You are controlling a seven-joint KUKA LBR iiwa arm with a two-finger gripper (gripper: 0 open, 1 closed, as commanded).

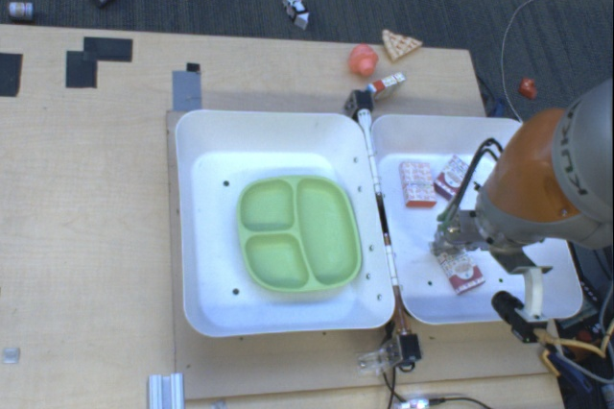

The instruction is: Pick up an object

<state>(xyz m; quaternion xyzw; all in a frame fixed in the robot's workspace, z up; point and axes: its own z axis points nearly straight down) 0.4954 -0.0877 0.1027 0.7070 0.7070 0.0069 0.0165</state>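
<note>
Landmark: the seam (377,205) where the two white bins meet, running top to bottom near the middle of the view.
Left bin (206,205): just left of the seam; it holds a green divided plate (299,232) with three compartments, in plain sight.
Right bin (413,287): just right of the seam; its far right side is covered by the arm, so that part of the floor is hidden.
Arm (542,172): in from the right, well right of the seam, grey body with the orange band; it is cut off at the picture's right edge.
Gripper (453,239): down over the right bin, right of the seam, a dark and silvery cluster hard to make out; whether the fingers are apart or together cannot be told.
Red-and-white packet, lower (464,275): right of the seam, directly below the gripper and touching or nearly touching it; its upper end is hidden under the gripper, and a grasp cannot be confirmed.
Red-and-white packet, upper left (416,182): just right of the seam, lying flat and fully visible.
Third packet (451,177): beside that one, farther from the seam, partly covered by a black cable.
Above the seam's top end: a red ball (363,60), a wedge-shaped toy (401,43) and a small red-tipped piece (389,84) on the bench, too small to identify.
</note>
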